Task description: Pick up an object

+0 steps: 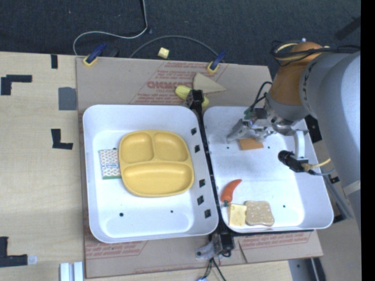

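1. The gripper [251,131] hung low in the right bin [304,212], near its far edge
2. A small brown block [252,144] lay just beside and below the gripper, toward the near side, its long axis running left to right
3. Whether the gripper was open or closed could not be told
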`<state>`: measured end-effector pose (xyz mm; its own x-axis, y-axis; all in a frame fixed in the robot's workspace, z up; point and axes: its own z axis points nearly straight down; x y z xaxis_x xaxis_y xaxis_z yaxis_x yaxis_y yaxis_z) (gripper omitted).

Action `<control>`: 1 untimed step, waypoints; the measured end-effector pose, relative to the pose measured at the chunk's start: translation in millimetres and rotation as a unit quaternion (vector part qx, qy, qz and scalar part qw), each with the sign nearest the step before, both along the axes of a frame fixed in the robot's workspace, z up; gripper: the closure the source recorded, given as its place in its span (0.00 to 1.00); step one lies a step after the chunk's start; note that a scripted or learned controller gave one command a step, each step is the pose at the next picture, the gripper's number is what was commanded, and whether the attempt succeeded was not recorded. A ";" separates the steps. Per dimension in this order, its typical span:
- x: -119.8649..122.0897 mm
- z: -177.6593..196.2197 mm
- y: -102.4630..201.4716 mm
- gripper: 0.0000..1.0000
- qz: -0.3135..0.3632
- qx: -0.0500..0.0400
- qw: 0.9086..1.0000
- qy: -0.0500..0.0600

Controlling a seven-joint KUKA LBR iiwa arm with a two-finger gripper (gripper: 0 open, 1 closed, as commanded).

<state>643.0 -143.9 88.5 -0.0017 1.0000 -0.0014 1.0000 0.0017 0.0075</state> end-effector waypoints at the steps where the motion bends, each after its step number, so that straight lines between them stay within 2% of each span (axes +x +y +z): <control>1: 1.8 14.7 -0.4 1.00 0.000 -0.002 1.000 -0.006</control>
<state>644.9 -144.3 103.2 -0.0027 1.0000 -0.0062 0.9998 0.0028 0.0186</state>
